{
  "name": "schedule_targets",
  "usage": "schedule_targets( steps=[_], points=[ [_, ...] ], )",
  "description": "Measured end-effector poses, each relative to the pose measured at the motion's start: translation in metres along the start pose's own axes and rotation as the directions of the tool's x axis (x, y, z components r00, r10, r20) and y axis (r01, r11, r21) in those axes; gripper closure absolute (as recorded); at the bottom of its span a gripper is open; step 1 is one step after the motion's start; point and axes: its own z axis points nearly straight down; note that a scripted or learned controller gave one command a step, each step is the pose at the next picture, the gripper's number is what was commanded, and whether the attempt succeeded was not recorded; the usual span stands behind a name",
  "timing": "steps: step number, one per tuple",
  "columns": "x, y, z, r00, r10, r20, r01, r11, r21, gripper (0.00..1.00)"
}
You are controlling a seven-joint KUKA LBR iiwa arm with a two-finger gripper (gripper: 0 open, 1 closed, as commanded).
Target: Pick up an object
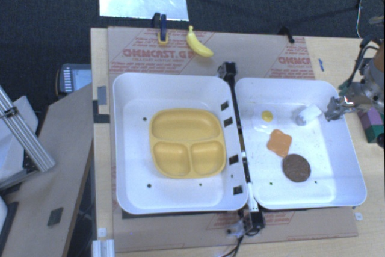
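- Your gripper (334, 106) sits at the 3 o'clock edge of the view, over the right bin (346, 189) rim, upper right corner area.
- Fingers: can't tell if wide or narrow; too small and blurred at the tip. Nothing seen between them.
- Closest obj to the gripper: small white piece (307, 114), just at the gripper's 9 o'clock, near but looks apart. Pale, lumpy, low contrast vs the bin floor.
- Yellow bit (267, 115): further toward 9 o'clock from the gripper, round, small, bright yellow.
- Orange piece (279, 142): at approx 8 o'clock from the gripper, flat, wavy outline, mid bin.
- Brown disc (296, 167): at approx 7 o'clock from the gripper, round, dark brown, flat; just below-right of the orange piece, nearly touching it.
- All four lie in the right bin, well apart from the bin's 6 o'clock wall.
- Left bin (129, 129): holds a yellow divided plate (185, 142), three compartments, centred.
- Banana (198, 44) lies outside the bins at 12 o'clock of the left bin, on the cardboard sheet (264, 54) covering the table (337, 45).
- Blue-yellow clamp (162, 29) just at the banana's 9 o'clock.
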Motion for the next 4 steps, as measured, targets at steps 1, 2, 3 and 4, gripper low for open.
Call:
schedule_targets(
  steps=[1,2,3,4],
  points=[
    [0.057,0.006,-0.01,1.0,-0.005,-0.003,0.005,1.0,0.0,1.0],
    [0.113,0.004,-0.017,1.0,-0.006,-0.003,0.006,1.0,0.001,1.0],
    [0.172,0.009,-0.004,1.0,-0.006,-0.003,0.006,1.0,0.003,1.0],
    [0.221,0.013,-0.012,1.0,-0.005,-0.003,0.005,1.0,0.002,1.0]
  ],
)
